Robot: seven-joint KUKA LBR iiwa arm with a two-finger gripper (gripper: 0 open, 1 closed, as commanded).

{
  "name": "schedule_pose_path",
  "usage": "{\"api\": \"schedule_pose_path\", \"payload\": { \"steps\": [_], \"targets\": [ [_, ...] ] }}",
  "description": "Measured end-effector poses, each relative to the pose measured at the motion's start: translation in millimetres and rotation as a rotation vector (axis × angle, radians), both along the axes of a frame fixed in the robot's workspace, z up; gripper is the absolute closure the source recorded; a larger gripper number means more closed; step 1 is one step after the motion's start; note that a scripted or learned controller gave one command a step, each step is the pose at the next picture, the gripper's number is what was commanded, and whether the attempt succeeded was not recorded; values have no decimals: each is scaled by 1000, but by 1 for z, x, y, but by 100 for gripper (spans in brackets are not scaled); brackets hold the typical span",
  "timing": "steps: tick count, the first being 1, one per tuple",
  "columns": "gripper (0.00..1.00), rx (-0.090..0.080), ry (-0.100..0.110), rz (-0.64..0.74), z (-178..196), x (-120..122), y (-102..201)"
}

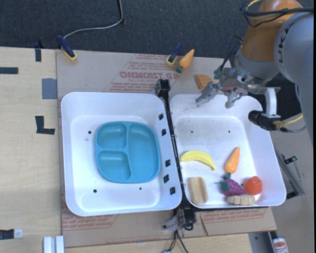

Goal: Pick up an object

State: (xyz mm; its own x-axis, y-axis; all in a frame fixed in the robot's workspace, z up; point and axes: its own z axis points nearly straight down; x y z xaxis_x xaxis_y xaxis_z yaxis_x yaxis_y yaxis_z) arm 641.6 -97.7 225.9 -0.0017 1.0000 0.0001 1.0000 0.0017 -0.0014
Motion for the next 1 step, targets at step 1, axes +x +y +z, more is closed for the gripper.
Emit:
{"api": "schedule_pose_path", "payload": {
  "steps": [1],
  "targets": [
    [0,0,2,-1,-131,-16,-27]
  ]
}}
